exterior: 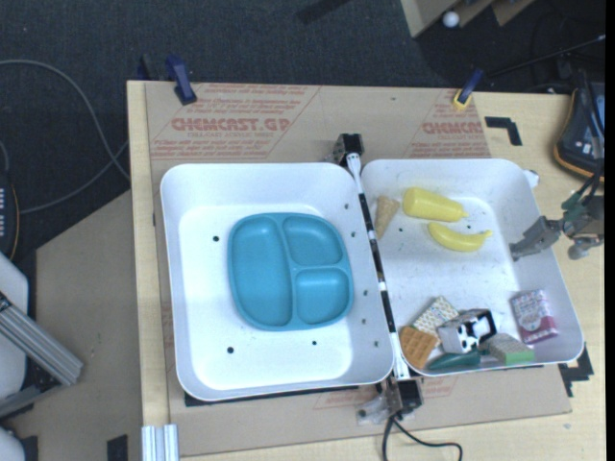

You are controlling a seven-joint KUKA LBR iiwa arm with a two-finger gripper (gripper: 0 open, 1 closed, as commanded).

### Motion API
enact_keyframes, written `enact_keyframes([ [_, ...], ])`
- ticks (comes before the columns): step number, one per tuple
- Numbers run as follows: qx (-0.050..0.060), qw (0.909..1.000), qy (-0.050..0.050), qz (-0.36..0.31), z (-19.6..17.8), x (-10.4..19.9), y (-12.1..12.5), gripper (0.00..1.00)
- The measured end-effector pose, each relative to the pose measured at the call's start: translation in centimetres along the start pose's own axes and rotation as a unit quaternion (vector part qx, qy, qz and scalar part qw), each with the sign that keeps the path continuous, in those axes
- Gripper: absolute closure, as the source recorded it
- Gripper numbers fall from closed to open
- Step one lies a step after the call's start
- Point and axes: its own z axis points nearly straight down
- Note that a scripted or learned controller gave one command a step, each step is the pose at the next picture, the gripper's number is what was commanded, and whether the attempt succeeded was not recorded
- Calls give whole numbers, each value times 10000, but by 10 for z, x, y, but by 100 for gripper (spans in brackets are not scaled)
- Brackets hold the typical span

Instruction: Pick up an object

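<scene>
The right bin point(500, 176) holds the loose objects. A yellow banana point(457, 239) lies near its middle, and a fatter yellow piece point(431, 204) sits just behind it. A tan cone point(384, 213) rests against the bin's left wall. At the front lie a cracker point(437, 312), a waffle-like brown piece point(418, 345), a black-and-white block point(471, 331), a green item point(459, 360) and a pink packet point(532, 314). My gripper point(555, 238) hangs over the bin's right rim, right of the banana and above the pink packet. Nothing is seen in it.
A blue divided plate point(288, 269) lies in the left bin point(192, 200). A black divider point(370, 248) runs between the bins. Blue and yellow clamps point(180, 80) hold the cardboard at the back edge.
</scene>
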Motion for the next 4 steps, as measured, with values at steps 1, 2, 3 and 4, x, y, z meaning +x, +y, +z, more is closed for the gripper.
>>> enact_keyframes([
  [1, 9, 10000, 6, -8, 117, 47, 46, 0],
  [2, -5, 10000, -1, -7, 132, 48, 104, 0],
  [3, -38, 10000, -13, -6, 144, 41, 178, 0],
  [4, -25, 10000, -10, -4, 164, 64, 176, 0],
])
